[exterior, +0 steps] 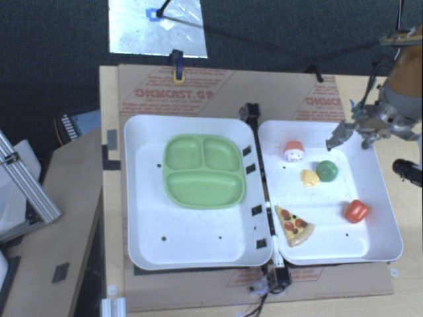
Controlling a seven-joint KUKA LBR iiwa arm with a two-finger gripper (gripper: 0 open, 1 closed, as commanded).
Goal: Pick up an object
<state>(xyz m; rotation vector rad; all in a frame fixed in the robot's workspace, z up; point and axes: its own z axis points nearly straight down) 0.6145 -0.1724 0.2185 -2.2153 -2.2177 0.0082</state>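
Hovering over the right bin [380,197], my jaws [349,135] look parted, perhaps; nothing sits between them. Five toys below; one green plate [203,172] left.

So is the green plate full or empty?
Empty. The green plate in the left bin shows bare compartments; all the toy food lies in the right bin.

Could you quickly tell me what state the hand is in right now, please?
Hand: whether it is open or closed cannot be told; nothing seen held, above the right bin's far edge.

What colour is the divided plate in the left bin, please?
Light green, seen in the camera view: plate.
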